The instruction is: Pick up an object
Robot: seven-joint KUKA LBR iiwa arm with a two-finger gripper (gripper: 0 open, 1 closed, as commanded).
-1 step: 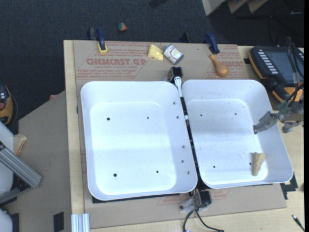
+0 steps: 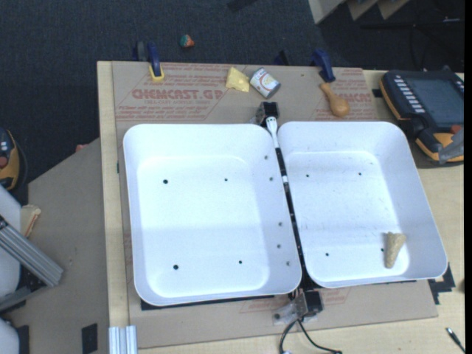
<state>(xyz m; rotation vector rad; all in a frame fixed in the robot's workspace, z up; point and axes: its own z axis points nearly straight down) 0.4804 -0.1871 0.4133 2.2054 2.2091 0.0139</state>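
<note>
Your target is the tan cone (image 2: 393,249) lying in the right bin (image 2: 413,161) near its front right corner, so come down across its narrow width, clear of the wall; I cannot tell the pincer's state.

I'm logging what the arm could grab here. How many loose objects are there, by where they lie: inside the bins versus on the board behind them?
In the right bin: 1, a tan cone-shaped piece
On the board behind the bins: 3, a yellow wedge, a small white box, a wooden-handled tool
Total: 4
</note>
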